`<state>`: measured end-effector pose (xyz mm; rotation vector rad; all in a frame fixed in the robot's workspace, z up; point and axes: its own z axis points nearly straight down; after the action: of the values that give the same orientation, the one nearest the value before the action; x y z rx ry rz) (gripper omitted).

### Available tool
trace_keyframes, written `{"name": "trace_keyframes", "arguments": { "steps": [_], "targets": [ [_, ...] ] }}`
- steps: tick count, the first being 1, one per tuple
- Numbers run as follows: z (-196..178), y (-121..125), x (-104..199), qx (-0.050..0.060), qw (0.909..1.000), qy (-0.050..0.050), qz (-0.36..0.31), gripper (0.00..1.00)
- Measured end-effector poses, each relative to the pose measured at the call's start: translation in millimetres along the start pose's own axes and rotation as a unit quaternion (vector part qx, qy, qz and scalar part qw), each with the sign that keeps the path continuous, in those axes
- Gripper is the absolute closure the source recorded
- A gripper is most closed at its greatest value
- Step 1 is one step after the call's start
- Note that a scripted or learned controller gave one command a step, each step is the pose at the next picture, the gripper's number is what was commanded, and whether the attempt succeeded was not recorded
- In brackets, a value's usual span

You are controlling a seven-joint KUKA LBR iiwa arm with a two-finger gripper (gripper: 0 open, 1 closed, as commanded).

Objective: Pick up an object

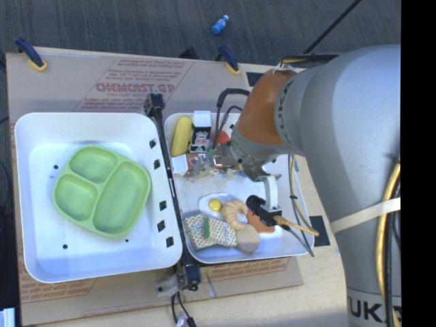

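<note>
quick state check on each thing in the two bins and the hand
green divided plate: flat in left bin, nothing on it
corn cob: lying at right bin's far left corner
fried egg: flat, mid right bin
croissant: beside the egg
hand: low in right bin

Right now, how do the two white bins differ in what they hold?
The left bin holds one thing, a green divided plate; the right bin holds many small toy foods, among them a corn cob and a fried egg. The arm reaches into the right bin, not the left. Both are shallow and white.

Dark grey carpet floor [102, 9] beyond the cardboard-topped bench [136, 80].
</note>
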<state>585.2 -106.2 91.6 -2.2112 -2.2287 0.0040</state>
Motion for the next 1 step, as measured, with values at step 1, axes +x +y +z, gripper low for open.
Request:
{"name": "trace_keyframes", "arguments": {
  "steps": [1],
  "targets": [
    [0.4,-52.9,1.6,0.001,1.0,0.0,0.001,0.0]
  ]
}}
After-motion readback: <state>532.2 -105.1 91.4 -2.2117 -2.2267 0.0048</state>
